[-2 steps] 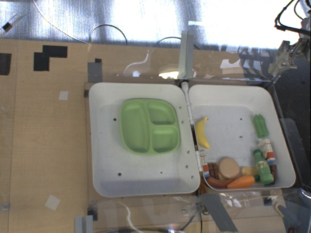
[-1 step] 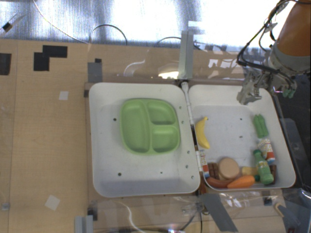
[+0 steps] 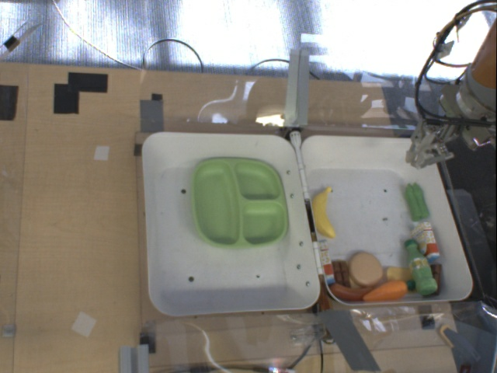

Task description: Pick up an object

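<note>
- Green divided plate [image 3: 238,202] lay in the left bin [image 3: 167,286], we noted
- We saw the gripper [image 3: 429,151] above the right bin's [image 3: 365,189] far right corner, holding nothing; we could not tell its jaws' state
- We found a banana [image 3: 323,212], carrot [image 3: 385,291] and green bottle [image 3: 420,270] in that bin

Arm [image 3: 477,68] cut off at right edge; gripper [image 3: 429,150] blurred.
</note>
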Tool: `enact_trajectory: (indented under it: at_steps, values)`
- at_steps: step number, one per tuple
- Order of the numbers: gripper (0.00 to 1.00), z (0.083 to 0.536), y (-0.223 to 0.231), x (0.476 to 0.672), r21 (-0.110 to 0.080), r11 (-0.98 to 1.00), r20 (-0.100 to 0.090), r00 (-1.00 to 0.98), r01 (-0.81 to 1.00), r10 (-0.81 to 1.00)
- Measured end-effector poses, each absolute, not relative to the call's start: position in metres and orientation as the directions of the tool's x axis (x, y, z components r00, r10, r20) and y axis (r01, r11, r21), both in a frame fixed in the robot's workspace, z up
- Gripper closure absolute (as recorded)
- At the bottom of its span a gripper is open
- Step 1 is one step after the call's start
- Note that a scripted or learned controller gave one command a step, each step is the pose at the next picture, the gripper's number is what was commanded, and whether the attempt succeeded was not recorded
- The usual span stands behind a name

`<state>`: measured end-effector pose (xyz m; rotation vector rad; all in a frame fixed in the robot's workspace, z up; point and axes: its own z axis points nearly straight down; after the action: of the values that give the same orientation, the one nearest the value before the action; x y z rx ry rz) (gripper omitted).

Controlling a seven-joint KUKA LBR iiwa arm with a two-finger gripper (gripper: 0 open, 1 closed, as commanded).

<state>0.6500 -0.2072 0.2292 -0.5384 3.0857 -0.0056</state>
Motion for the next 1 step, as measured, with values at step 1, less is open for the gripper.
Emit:
enact_trajectory:
  at_steps: [1]
  values:
    - [1.0,0.1713,-0.1243,0.6713,0.002,0.983,-0.009,-0.983,-0.184,-0.184]
